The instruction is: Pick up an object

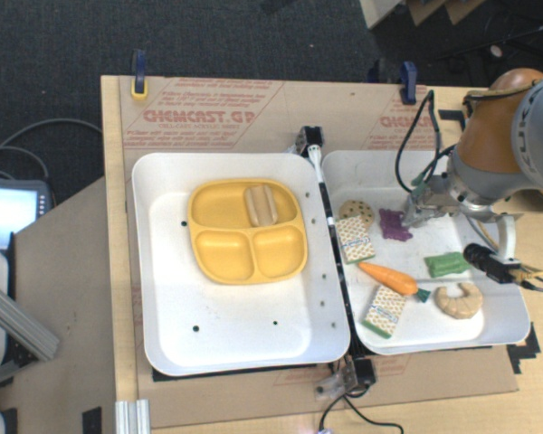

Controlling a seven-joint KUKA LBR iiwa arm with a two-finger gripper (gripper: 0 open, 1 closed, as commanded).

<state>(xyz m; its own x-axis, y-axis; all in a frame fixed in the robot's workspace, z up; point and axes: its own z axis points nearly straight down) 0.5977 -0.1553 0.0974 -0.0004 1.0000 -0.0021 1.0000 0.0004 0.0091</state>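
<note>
Camera view looks down on a table carrying two white bins. Left bin holds a yellow divided plate with a hot dog lying in its upper right compartment. Right bin holds a cookie, a purple piece, two patterned packets, a carrot, a green block and a bagel-like ring. Reaching in from the right, the hand sits low just beside the purple piece; whether it is apart or together cannot be told, and nothing is visibly gripped
</note>
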